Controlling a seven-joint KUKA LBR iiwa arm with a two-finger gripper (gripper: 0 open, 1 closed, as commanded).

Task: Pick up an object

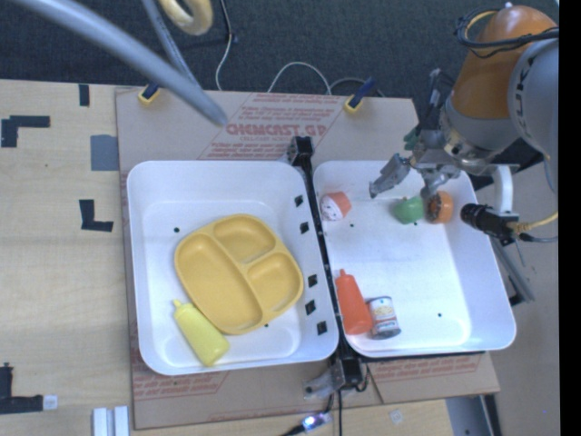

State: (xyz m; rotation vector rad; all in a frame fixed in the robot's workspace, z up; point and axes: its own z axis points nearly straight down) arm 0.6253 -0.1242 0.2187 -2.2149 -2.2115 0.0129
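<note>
Hovering gripper (410, 182), fingers spread, nothing between them, beside green ball (408, 210) and orange thing (440, 207); round ball could roll away.

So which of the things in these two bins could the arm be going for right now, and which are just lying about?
Likely in play, near the gripper in the right bin:
green object
small orange object

Lying about:
round orange-and-white piece
orange bottle
small can
yellow divided plate, left bin
yellow bottle
</note>
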